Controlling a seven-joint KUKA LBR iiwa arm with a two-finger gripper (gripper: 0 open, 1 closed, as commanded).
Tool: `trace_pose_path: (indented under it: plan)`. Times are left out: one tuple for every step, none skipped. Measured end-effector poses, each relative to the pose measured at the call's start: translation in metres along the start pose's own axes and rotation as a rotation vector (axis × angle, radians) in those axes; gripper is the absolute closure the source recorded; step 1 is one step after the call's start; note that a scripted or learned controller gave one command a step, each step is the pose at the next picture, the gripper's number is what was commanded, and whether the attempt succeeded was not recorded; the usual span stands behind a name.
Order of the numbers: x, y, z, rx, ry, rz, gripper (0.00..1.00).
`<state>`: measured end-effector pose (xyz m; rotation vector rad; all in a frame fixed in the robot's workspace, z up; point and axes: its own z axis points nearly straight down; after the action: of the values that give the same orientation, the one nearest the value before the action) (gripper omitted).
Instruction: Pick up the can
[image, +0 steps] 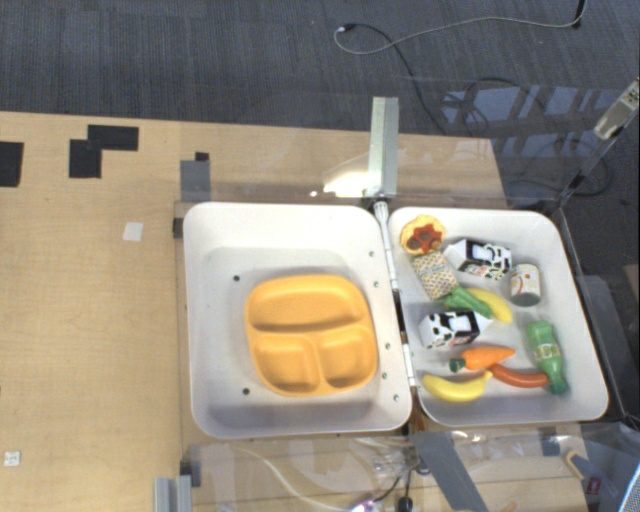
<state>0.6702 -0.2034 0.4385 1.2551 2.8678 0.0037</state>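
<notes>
The wooden table (90, 330) carries two shallow white bins side by side. The left bin (210, 300) holds one thing, an orange-yellow divided tray (310, 333) with three compartments, lying near the middle.

The right bin (575, 300) is crowded. At its upper left is one small yellow cup with red filling (423, 236), and just below it one patterned beige piece (434, 274). There are two black-and-white cow-print cartons: one (482, 259) near the top, the other (449, 326) lower down by the bin's left wall. Between them lie one green leafy item (462, 300) and a yellow banana (495, 305); a second banana (455, 387) lies along the bottom edge, so two bananas in all. One orange carrot (486, 356) lies above it, and one red-orange chili-like piece (520, 377) just to its right. The one can (525, 284), grey and lying on its side, sits right of the upper carton, near the bin's right wall. Below it stands out one green bottle (547, 354), lying tilted. The hand is out of the frame, so its state cannot be told.
</notes>
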Motion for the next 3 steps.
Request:
trace_pose_path:
  plan:
    - [0.002,-0.002,0.000,0.001,0.000,-0.152,1.00]
    - [0.006,-0.006,0.000,0.000,-0.001,-0.337,1.00]
    - [0.028,-0.032,-0.001,-0.001,0.000,-0.550,1.00]
